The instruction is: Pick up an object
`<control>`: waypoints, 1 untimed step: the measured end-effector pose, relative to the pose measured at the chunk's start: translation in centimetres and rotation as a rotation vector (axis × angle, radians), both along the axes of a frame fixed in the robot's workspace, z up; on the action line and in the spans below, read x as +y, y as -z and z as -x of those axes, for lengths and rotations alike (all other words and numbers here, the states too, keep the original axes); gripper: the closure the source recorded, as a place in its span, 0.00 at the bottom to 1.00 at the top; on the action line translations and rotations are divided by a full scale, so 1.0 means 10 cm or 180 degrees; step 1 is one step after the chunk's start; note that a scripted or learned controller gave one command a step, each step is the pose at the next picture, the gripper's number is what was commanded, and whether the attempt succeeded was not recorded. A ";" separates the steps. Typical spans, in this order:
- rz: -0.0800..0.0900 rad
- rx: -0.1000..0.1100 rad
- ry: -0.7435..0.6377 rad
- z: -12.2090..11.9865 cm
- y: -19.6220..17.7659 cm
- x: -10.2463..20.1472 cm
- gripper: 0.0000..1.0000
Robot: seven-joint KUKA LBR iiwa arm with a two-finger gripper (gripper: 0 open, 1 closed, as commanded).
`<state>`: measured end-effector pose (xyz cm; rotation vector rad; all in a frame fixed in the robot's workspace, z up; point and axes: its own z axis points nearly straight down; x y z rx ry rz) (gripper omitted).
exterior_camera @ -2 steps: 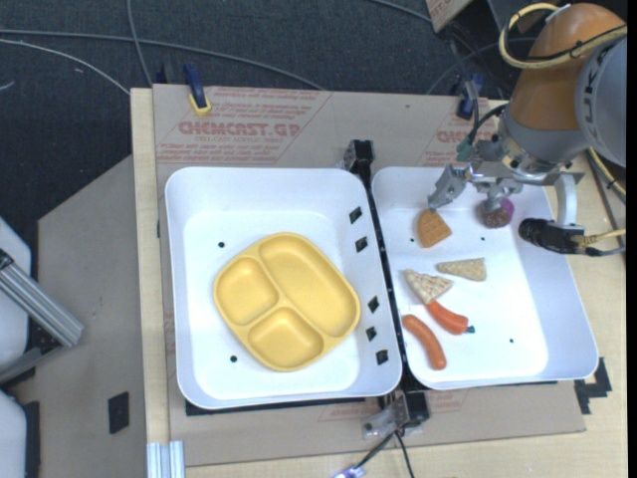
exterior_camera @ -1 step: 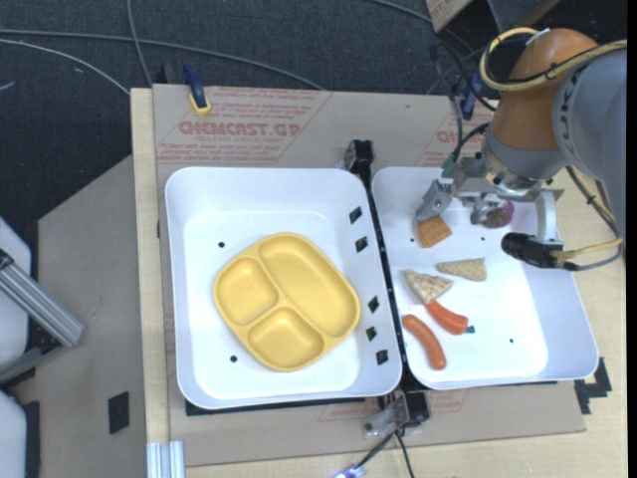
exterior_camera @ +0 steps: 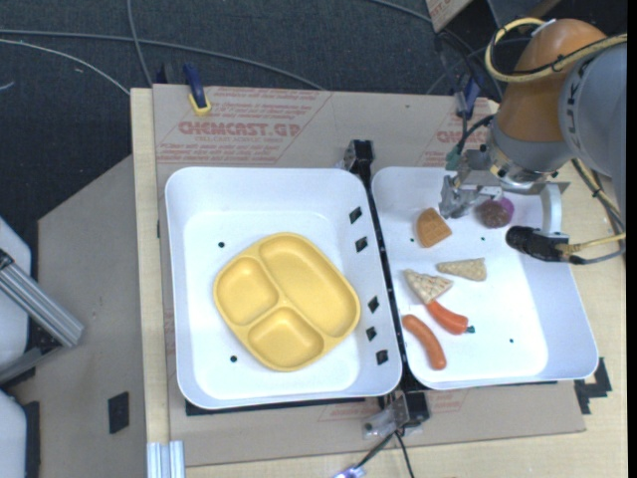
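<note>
My gripper (exterior_camera: 460, 199) hangs low over the far end of the right bin (exterior_camera: 528, 352). Just below and left of it lies a brown bread-like piece (exterior_camera: 432, 228), very close to the gripper's tip. A purple round item (exterior_camera: 495, 211) sits right beside the gripper on its right, partly hidden by the wrist. Nearer the front lie two tan triangular chips (exterior_camera: 464, 268) (exterior_camera: 428, 286), a small red pepper-like piece (exterior_camera: 449, 318) and an orange sausage (exterior_camera: 425, 342). I see nothing lifted off the bin floor.
The left bin (exterior_camera: 189, 217) holds a yellow divided plate (exterior_camera: 287, 299). A black divider with clips (exterior_camera: 370, 237) runs between the bins. The grey arm with its orange band (exterior_camera: 547, 68) comes in from the upper right, with a black cable (exterior_camera: 542, 242) trailing over the right bin.
</note>
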<state>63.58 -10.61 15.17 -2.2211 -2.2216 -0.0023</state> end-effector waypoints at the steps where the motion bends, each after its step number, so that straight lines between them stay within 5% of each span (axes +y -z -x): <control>1: 0.0007 -0.0019 -0.0001 -0.06 -0.46 -0.04 1.00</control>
